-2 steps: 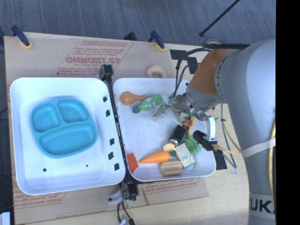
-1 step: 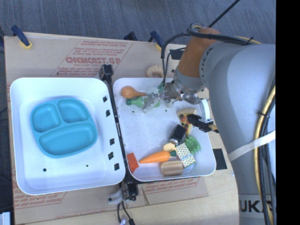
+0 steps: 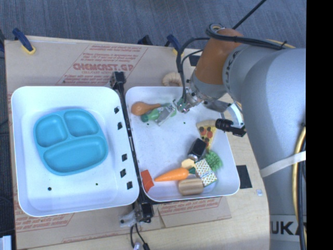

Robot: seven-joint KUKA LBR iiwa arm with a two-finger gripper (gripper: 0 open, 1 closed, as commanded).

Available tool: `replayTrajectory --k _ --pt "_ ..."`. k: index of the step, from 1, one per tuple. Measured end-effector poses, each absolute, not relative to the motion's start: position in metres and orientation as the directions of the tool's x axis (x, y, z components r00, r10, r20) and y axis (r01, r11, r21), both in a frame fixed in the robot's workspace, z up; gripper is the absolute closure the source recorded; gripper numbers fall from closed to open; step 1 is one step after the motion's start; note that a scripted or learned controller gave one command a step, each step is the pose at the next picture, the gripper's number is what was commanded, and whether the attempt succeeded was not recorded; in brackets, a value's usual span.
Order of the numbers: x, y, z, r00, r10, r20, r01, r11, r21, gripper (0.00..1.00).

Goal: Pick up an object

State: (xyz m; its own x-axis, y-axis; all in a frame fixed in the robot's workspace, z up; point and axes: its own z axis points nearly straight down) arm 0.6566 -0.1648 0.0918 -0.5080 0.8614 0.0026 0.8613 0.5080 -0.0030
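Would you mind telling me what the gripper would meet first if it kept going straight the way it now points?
Probably the green toy beside the drumstick: the gripper points down-left at them in the right bin, though depth is unclear.

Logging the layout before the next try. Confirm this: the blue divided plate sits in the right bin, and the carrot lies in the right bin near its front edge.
One thing is wrong: the blue divided plate sits in the left bin, not the right. The camera view shows it. The carrot does lie in the right bin near its front edge.

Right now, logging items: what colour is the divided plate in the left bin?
Light blue divided plate, seen in the camera view.
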Motion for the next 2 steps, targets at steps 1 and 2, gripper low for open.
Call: replayTrajectory --k 1,2 --pt "0.657 -0.124 0.192 -0.823 0.568 -0.002 0.568 0.823 0.0 0.0" --pt "0.612 -0.096 0.091 -0.887 0.463 0.001 0.463 0.887 -0.001 0.0"
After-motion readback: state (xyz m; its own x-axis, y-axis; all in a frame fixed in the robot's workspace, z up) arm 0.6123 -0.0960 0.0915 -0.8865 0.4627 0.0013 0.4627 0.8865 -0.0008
